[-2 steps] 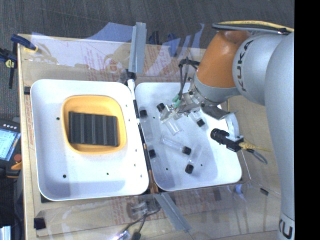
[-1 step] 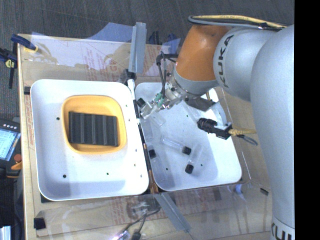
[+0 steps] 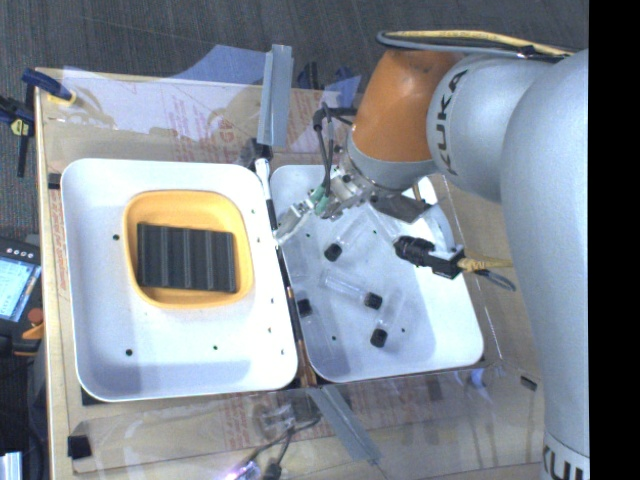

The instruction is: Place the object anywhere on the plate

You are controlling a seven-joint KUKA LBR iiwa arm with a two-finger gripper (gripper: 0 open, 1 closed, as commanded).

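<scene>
Note for your log: the plate (image 3: 150, 208), yellow with a dark ribbed middle, lies in the left bin (image 3: 100, 348), free to receive. The tubes (image 3: 350, 290), clear with black caps, lie loose in the right bin (image 3: 455, 343); the nearest one runs upper-left to lower-right, cap at the lower-right end. The gripper (image 3: 322, 203) hangs over that bin's upper-left corner, likely set for a pick. You cannot tell whether its jaws are released or clenched; nothing is seen between them.

Bench (image 3: 60, 128) with 2 white bins (image 3: 100, 348), perhaps under plastic sheeting.
</scene>
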